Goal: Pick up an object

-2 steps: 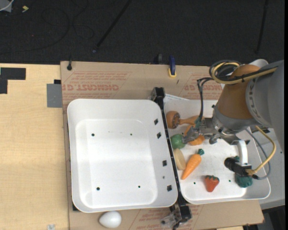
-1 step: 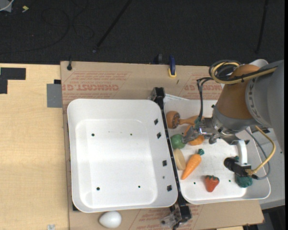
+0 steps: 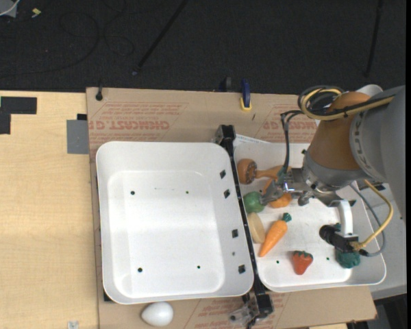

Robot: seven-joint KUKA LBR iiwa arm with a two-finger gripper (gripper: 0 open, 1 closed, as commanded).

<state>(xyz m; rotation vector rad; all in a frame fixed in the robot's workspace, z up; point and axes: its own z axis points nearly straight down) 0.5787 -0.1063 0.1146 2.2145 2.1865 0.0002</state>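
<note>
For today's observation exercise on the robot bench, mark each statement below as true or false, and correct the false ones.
1. The carrot lies in the right bin. True.
2. The strawberry lies in the left bin. False: it lies in the right bin, near its front edge.
3. A white egg sits outside both bins, in front of the left one. True.
4. The arm reaches in from the left of the view. False: the arm comes in from the right, over the right bin.
5. The gripper is over the left bin. False: it is low over the right bin, near an orange piece and a green ball.
</note>
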